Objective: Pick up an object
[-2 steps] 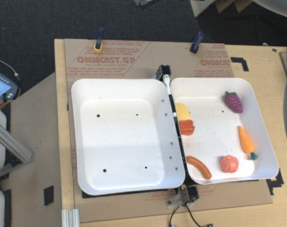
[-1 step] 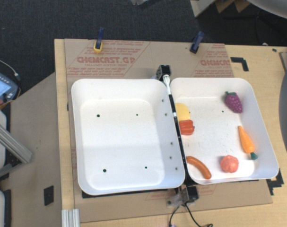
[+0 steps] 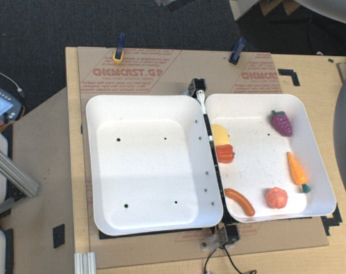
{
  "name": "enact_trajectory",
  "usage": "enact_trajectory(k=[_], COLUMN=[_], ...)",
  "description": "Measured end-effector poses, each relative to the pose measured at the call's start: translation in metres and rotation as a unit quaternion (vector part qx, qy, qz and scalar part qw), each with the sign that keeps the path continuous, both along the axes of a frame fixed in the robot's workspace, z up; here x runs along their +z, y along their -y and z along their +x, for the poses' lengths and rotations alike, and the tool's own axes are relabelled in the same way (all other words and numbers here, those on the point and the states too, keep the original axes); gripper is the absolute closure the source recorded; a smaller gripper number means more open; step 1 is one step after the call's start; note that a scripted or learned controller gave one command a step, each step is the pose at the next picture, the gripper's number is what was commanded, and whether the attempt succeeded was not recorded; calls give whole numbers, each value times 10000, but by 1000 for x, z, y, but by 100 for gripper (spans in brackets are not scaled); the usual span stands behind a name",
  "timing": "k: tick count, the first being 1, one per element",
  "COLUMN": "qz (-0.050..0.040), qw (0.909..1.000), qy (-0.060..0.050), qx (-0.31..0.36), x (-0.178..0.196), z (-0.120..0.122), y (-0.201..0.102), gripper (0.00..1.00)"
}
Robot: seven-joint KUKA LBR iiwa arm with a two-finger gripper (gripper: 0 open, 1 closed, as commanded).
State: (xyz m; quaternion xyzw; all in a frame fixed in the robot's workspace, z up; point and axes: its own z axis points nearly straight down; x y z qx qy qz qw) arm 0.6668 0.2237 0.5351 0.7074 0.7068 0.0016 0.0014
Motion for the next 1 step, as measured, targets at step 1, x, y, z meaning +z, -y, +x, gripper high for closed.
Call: enact_trajectory(k=[1], qz=[-4], qw=[10000], qy=[-12], qx=[-2], x=[0], z=[-1], y=[0], gripper=[100])
